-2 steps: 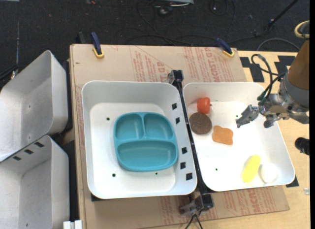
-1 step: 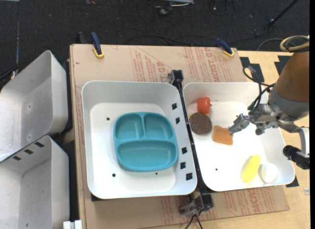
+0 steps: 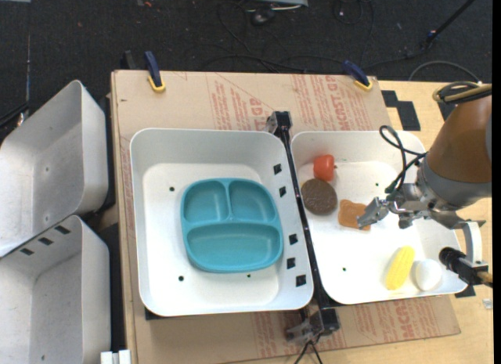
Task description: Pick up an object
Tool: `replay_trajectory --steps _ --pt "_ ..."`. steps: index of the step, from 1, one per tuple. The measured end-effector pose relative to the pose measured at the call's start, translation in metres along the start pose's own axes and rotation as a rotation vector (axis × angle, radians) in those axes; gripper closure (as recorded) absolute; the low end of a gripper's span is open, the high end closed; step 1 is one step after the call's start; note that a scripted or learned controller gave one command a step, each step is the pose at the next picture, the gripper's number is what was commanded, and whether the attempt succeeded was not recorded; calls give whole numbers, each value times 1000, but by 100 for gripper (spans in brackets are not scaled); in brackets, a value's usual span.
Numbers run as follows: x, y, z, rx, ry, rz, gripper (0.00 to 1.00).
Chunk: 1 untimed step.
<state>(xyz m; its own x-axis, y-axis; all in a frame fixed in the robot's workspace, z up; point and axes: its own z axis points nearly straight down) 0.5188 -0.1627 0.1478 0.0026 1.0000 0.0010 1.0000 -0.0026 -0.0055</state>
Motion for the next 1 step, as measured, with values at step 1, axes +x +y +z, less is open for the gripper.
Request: replay_trajectory --steps 1 --pt "1 -1 54 -1 0 -1 0"
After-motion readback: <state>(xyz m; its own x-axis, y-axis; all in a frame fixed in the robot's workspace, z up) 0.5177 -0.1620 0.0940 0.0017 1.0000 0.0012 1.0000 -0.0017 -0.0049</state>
